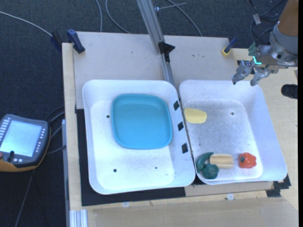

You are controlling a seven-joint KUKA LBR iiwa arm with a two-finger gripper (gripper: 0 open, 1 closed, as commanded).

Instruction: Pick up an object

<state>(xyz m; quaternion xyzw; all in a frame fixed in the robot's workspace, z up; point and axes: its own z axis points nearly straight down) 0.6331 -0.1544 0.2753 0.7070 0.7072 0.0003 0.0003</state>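
My gripper (245,77) hangs above the far right rim of the right bin (265,108), its two fingers spread apart with nothing between them. In that bin lie a yellow lemon-shaped piece (195,116) near the left wall, and along the near wall a green pepper (207,165), a tan bread-like block (221,161) and a red tomato (246,160). All of these objects sit well below and left of the gripper. A blue square plate (142,121) lies in the left bin (94,126).
A metal pole (154,25) slants across the bench toward the gap between the bins. Blue clamps (75,40) hold the bench's far corners. A teach pendant (21,141) rests off the bench at left. Cables lie on the dark floor.
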